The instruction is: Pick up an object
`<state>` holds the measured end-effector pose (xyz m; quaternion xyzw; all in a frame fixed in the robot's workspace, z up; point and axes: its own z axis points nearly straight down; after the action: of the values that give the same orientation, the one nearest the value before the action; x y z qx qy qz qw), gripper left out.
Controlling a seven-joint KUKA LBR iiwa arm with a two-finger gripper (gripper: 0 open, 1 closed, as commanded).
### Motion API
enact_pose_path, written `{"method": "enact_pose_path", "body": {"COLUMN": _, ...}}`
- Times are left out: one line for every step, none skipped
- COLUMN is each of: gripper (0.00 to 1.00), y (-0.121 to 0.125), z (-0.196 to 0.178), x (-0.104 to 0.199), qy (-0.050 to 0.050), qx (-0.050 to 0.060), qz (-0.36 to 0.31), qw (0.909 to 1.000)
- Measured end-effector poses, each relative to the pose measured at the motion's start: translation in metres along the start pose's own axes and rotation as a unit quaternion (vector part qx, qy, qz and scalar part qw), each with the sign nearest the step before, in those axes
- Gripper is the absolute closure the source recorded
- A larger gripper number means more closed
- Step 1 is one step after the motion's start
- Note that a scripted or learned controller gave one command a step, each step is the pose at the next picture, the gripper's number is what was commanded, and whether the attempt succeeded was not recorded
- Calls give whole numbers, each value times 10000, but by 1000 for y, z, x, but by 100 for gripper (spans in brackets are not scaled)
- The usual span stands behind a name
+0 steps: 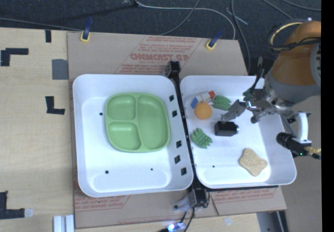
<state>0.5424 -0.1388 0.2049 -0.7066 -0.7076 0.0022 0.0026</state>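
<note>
- The orange ball (203, 111) sits in the right bin (271, 176), close to the wall between the two bins.
- Around it lie a green leafy toy (201, 137), another green piece (221, 102), a small red and blue thing (201, 98) and a tan sponge (253, 161).
- The gripper (227, 124) hangs just right of the ball, over bare bin floor. I cannot tell if it is spread or pinched.
- To do this well, I think it should line up over one toy before going down.
- The left bin (88, 137) holds a green tray (138, 122).
</note>
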Motion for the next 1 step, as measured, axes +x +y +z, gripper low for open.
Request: {"method": "enact_pose_path", "body": {"gripper": 0, "y": 1, "z": 45, "x": 4, "qy": -2, "qx": -3, "qz": 1, "qw": 10000}}
